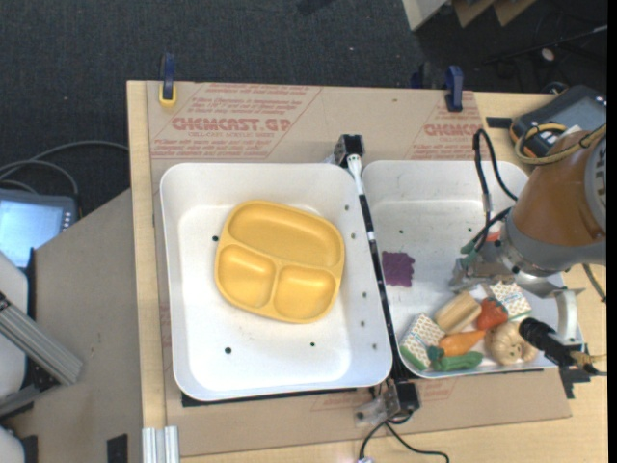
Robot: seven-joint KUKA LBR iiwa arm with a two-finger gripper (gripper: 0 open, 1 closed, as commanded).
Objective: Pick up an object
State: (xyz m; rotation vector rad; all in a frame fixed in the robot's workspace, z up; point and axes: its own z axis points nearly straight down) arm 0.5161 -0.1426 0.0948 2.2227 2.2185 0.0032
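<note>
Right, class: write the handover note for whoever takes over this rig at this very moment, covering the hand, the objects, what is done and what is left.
Hand: low over the right bin, just above the pile of objects; whether it grips anything cannot be told.
Objects: toy foods heaped in the right bin's near corner; purple piece alone on the bin floor, left of the hand.
Left bin: yellow divided plate, untouched.
Done: arm positioned over the pile.
Left: grasp an object and lift it.

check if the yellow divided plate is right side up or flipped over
Right side up: the yellow three-compartment plastic plate lies flat in the left white bin, its hollow compartments facing up.
</note>
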